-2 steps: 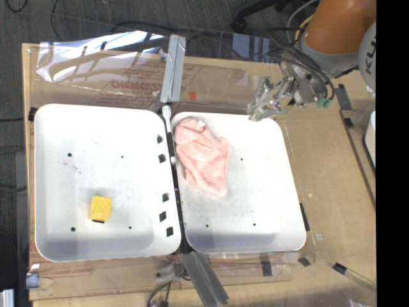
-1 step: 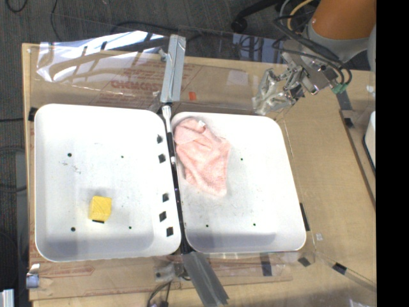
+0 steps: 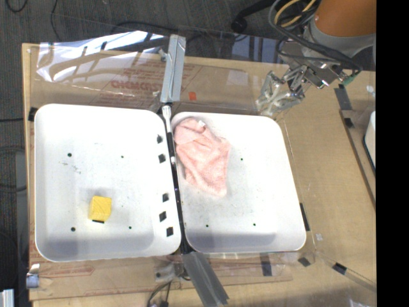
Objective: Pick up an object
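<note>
Two shallow white bins are sitting side by side on the worktop (image 3: pixel 326 190), meeting along a seam near its middle. A crumpled pink cloth (image 3: pixel 203 156) is lying in the right bin (image 3: pixel 281 229), bunched against that bin's far left corner and trailing toward its centre, touching the bin floor and close beside the dividing wall. A small yellow block (image 3: pixel 100 208) is resting in the left bin (image 3: pixel 57 126), toward its near left corner, well apart from the cloth. The grey arm (image 3: pixel 342 11) with its orange band is reaching in over the worktop's far right corner, and the gripper (image 3: pixel 276 96) is hanging just beyond the far edge of the right bin, outside it and apart from both objects. Its fingers (image 3: pixel 267 93) are standing apart, with nothing between them. A sheet of clear plastic (image 3: pixel 96 59) is lying along the worktop's far edge behind the left bin.
</note>
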### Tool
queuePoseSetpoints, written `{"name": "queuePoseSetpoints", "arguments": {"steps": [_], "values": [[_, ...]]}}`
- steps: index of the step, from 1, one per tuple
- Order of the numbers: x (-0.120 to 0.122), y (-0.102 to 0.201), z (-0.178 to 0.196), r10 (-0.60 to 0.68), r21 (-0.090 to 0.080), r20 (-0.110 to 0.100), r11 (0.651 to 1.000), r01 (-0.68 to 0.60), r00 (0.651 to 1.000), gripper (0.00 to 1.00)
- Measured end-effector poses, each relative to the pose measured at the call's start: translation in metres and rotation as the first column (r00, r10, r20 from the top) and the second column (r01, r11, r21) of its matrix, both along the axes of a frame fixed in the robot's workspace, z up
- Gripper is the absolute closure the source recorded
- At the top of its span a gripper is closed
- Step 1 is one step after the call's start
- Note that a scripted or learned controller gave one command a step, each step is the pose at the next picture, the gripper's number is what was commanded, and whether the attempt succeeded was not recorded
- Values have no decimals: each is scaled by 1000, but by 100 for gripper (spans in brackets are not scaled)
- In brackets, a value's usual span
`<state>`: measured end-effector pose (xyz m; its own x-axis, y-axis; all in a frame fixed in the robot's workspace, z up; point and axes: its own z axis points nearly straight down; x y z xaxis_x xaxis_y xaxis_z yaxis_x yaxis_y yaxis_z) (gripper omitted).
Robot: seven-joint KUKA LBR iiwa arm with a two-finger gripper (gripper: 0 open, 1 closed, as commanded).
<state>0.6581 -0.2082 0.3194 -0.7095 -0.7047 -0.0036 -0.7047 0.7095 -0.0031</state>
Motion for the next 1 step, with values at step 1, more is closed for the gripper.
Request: {"name": "queuePoseSetpoints", "arguments": {"steps": [1], "values": [[-7,1,-95,173,2,-5,985,-173,985,100]]}}
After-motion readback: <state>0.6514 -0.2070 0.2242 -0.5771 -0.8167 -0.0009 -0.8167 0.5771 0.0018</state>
